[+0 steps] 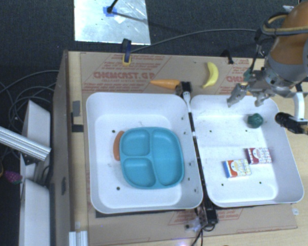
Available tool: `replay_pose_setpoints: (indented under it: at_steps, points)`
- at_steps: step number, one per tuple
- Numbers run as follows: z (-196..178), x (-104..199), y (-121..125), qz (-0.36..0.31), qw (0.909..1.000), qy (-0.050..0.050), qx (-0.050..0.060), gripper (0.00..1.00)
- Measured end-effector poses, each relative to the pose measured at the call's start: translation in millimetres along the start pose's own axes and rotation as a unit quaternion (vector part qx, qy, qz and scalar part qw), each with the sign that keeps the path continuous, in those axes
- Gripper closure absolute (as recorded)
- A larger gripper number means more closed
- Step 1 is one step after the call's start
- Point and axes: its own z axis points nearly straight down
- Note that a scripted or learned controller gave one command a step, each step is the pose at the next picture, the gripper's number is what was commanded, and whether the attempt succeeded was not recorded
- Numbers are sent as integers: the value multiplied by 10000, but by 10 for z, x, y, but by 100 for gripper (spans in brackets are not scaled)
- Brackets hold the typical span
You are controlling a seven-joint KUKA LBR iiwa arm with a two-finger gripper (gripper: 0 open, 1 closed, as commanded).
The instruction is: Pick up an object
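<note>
A brown board (143, 68) lies under the two white bins (100, 188), printed with red lettering. A metal sheet (92, 19) lies on the dark floor at the far left. A white frame with a silver bar (18, 141) stands left of the bench.

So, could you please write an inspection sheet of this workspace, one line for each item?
Surface: cardboard-covered bench bearing the left bin and right bin, side by side.
Job's things: in the right bin, a green lump, a dark red carton and a blue-and-white carton; in the left bin, a blue divided plate with an orange sausage at its left edge.
Clutter: banana and carrot on the cardboard behind the bins.
Grippers: claw open, above the right bin's far edge, holding nothing.
Cables: black cable arching behind the bench.
Surroundings: shiny foil sheet on dark floor.
</note>
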Motion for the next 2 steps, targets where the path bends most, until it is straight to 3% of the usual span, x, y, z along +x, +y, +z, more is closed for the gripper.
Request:
replay_pose_setpoints:
  at_steps: [1, 2]
  points:
    - [465, -591, -37, 11, 10000, -9, 6, 0]
    - [1212, -828, 251, 2, 10000, -5, 11, 0]
